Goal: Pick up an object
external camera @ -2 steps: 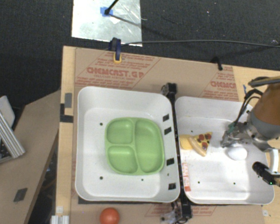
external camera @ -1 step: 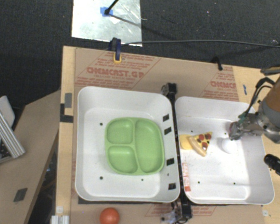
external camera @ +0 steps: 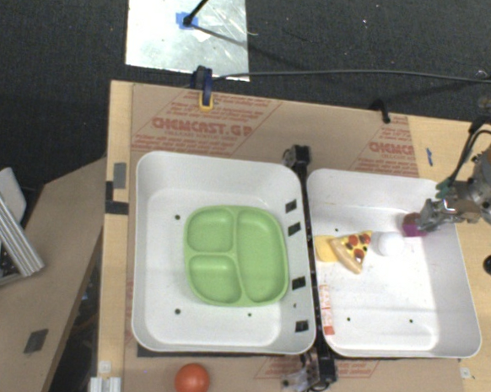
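Two white bins on the surface: left bin (external camera: 157, 184) has a green divided tray (external camera: 236, 255), right bin (external camera: 438, 333) has a pizza-slice toy (external camera: 349, 249), a white ball (external camera: 390, 243) just beside it, and a small purple object (external camera: 412, 225) near the far right wall. Gripper (external camera: 437, 211) sits over that right bin's far right corner, touching or just above the purple object; can't tell if the fingers are apart or together, nothing visibly clamped. Cardboard (external camera: 209, 125) under the bins reads "CHEMCAST GP" in red; an orange ball (external camera: 192, 380) lies outside, by the front edge.
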Controlling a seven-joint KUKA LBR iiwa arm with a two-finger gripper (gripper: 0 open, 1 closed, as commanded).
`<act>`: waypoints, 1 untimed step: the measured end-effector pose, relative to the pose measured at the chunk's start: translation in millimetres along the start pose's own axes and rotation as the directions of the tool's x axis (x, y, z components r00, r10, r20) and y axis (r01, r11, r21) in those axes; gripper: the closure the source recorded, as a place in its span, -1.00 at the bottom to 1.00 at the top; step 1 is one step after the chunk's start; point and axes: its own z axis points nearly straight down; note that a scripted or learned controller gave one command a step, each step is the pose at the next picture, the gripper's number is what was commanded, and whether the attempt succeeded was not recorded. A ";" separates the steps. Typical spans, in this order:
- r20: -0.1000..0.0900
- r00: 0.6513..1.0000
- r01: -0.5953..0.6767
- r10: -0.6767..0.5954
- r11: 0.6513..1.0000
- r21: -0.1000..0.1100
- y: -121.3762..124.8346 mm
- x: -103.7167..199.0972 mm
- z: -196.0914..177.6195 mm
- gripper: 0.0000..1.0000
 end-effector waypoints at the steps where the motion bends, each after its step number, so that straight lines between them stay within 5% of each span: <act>1: 0.000 1.000 0.001 -0.001 1.000 0.000 2.0 -0.4 -48.8 1.00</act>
